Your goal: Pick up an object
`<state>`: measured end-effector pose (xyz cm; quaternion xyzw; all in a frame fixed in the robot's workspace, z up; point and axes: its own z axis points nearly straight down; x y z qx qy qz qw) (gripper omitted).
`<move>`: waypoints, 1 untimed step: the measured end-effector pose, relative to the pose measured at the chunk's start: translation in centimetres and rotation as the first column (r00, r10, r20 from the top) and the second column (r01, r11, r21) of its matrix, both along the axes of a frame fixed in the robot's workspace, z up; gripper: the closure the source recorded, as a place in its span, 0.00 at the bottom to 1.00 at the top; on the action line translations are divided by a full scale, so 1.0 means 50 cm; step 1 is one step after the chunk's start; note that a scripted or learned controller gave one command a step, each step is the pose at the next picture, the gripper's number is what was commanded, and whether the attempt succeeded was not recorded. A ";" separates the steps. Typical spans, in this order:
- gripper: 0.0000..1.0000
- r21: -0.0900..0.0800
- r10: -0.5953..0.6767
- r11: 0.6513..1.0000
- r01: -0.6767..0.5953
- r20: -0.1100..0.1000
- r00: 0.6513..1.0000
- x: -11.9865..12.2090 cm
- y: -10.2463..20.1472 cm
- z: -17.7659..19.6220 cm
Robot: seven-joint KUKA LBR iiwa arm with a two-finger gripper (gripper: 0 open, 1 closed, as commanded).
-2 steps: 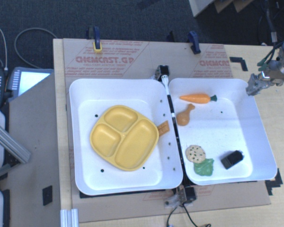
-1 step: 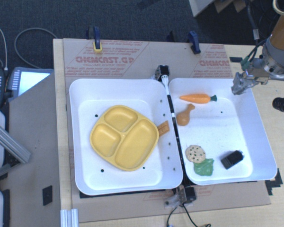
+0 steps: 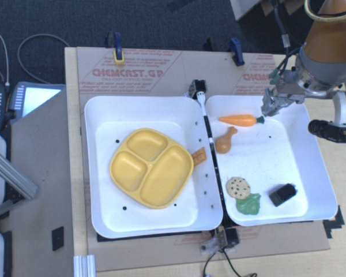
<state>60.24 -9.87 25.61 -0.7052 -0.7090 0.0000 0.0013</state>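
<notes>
Hovering at the upper right of the frame, the gripper (image 3: 269, 107) sits over the top edge of the right bin (image 3: 311, 154), with the toy carrot (image 3: 237, 120) lying just to its left; the carrot's green-tipped end points toward the gripper and is very near or touching it, which cannot be resolved from this angle. The carrot's long axis runs roughly left to right across the frame, so a grasp would best close across that axis, from the upper and lower sides. Whether the gripper is spread or closed cannot be told: its tip is small, dark and partly merged with the wrist hardware above it, and nothing is visibly clamped in it. Below the carrot lies a toy drumstick (image 3: 225, 141), tilted, close to the divider between bins. Further down the right bin hold a cookie (image 3: 238, 187) touching a green leaf piece (image 3: 248, 204), and a black block (image 3: 283, 194) well apart. The left bin (image 3: 98, 154) carries a yellow divided plate (image 3: 152, 167). The upper arm is cut off by the frame edge.
</notes>
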 end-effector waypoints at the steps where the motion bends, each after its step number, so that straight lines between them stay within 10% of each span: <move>1: 1.00 0.000 -0.001 1.000 0.001 -0.001 1.000 -0.005 0.097 -0.033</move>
